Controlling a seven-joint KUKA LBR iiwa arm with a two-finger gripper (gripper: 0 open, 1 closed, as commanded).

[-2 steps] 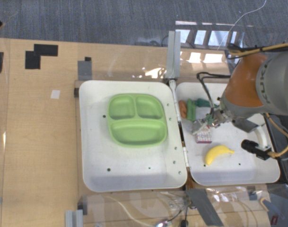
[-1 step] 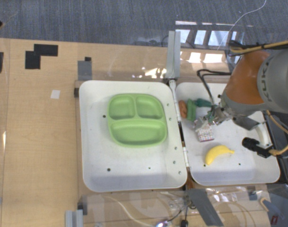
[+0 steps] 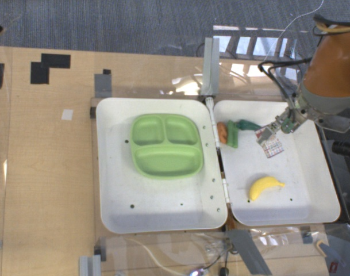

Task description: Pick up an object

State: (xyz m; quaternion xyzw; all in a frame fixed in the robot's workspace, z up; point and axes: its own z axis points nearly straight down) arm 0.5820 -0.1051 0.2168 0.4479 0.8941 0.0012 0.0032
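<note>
Desk (image 3: 42, 171): we see two white bins.
Left bin (image 3: 114, 200): green divided plate (image 3: 166, 145).
Right bin (image 3: 304, 203): banana (image 3: 264, 187), green-and-orange toy (image 3: 232, 132).
Hand (image 3: 270, 138): above right bin; we cannot tell its grip.

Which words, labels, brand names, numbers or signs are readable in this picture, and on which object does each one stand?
No text can be read in the camera view.
Small card or packet in the right bin, just below the gripper: it has a reddish printed pattern, too small and blurred to read.
Black square markers on the bench: plain shapes, no letters or numbers.
Green divided plate, banana: no label seen.
</note>
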